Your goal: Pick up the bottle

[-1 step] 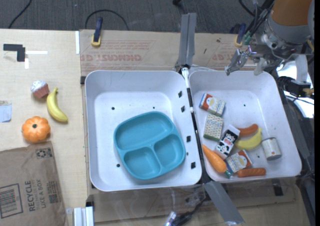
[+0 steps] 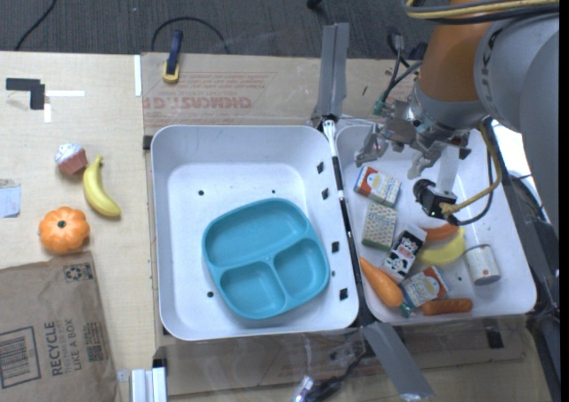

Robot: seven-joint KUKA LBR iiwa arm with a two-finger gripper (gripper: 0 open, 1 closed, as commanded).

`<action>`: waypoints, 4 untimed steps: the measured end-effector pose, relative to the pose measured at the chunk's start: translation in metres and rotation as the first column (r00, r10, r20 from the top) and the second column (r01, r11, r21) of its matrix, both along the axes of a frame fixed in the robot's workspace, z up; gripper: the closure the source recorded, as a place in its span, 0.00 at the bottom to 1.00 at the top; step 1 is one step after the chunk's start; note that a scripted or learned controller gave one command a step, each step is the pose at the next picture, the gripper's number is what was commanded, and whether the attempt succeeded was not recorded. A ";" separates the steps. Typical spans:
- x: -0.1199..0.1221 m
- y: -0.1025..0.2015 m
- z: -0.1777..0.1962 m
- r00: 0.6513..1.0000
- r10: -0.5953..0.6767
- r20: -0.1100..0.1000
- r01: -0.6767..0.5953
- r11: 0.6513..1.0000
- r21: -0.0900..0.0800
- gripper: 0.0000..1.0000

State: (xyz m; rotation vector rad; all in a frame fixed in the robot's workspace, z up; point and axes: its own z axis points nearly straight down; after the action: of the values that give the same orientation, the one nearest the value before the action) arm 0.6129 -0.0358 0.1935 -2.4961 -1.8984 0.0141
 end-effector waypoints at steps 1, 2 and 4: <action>-0.055 0.081 -0.006 0.998 0.070 0.001 -0.070 0.998 -0.001 0.00; -0.082 0.158 -0.046 0.981 0.192 0.001 -0.192 0.981 -0.001 0.00; -0.060 0.179 -0.080 0.989 -0.144 0.030 0.144 0.990 0.001 1.00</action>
State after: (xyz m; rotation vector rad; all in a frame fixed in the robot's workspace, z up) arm 0.5528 0.1429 0.1132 -2.6424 -1.7228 -0.0225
